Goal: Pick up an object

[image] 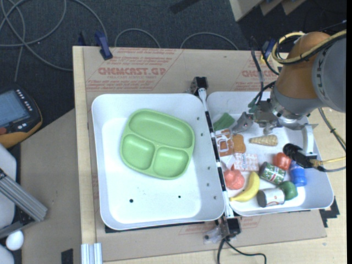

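The end effector hangs over the right bin's far edge; whether it is open I cannot tell. Nearest lie an ice-cream cone and a banana (near the front edge).

Blue clamp on bench edge — cables on floor.

Rt bin: banana lying front, green can on side, cone flat mid.
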`<state>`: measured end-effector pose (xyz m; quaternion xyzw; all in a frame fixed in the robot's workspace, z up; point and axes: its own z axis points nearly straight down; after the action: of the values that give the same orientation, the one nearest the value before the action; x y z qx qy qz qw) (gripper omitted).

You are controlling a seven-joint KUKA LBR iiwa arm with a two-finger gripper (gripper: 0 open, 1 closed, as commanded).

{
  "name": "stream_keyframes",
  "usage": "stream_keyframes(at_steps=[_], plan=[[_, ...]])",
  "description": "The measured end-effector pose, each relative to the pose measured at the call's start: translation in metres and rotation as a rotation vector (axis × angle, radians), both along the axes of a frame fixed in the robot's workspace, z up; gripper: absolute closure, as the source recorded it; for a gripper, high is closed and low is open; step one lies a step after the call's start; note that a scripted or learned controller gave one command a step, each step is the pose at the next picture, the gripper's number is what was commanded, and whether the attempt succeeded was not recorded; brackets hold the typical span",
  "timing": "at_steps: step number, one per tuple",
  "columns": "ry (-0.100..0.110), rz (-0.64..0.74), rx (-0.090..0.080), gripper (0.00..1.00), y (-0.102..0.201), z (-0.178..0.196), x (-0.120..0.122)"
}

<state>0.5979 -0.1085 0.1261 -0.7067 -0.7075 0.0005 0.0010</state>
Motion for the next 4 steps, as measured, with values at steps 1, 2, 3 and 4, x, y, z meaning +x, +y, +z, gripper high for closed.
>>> stream_keyframes(at_steps=[1, 2, 3, 4], plan=[[-0.018, -0.005, -0.013, 0.0, 0.008, -0.035, -0.015], [-0.005, -0.002, -0.003, 0.0, -0.033, 0.033, 0.004], [0.0, 0.002, 0.005, 0.0, -0.107, -0.042, -0.021], [-0.002, -0.002, -0.001, 0.0, -0.082, -0.042, -0.069]])
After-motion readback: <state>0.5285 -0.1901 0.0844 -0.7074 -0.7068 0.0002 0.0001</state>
